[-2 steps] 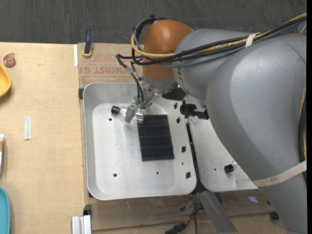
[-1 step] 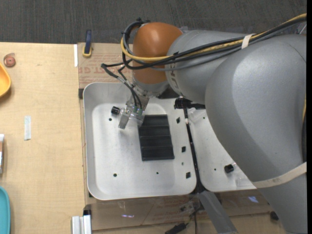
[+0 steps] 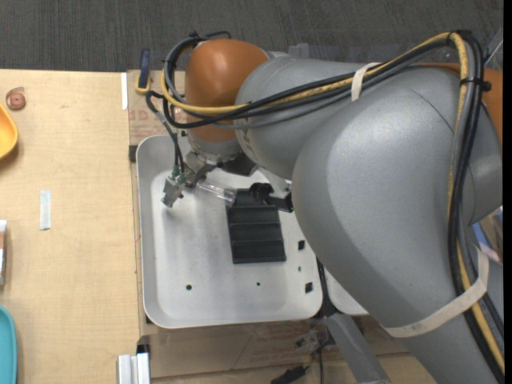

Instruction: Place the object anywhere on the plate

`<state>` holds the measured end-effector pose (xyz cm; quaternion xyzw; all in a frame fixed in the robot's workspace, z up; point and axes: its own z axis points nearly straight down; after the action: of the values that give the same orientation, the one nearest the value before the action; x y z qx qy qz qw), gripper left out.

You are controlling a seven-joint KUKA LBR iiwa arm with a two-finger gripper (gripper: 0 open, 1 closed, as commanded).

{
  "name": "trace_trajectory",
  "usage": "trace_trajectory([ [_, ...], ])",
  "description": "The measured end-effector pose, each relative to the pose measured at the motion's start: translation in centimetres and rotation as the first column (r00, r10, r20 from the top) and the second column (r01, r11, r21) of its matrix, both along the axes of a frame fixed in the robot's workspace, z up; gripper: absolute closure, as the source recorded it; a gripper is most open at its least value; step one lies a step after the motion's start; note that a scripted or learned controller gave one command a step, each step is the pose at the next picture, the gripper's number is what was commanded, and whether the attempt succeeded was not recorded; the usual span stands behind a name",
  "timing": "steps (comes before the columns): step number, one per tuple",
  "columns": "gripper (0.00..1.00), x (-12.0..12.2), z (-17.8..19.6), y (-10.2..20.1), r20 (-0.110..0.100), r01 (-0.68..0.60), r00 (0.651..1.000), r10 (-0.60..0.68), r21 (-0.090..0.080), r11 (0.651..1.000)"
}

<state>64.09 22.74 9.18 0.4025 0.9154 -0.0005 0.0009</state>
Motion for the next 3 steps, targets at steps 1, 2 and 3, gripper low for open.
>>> trace_trajectory([
  [1, 0.0, 0.3, 1.2, -1.1, 0.0, 0.496, 0.868, -0.496, -0.001, 0.868],
  [2, 0.0, -3.0, 0.1, -0.6, -0.002, 0.661, 0.75, -0.661, -0.004, 0.75],
  [3, 0.0, 0.3, -0.1, -0.1, -0.001, 0.427, 0.904, -0.427, -0.002, 0.904],
])
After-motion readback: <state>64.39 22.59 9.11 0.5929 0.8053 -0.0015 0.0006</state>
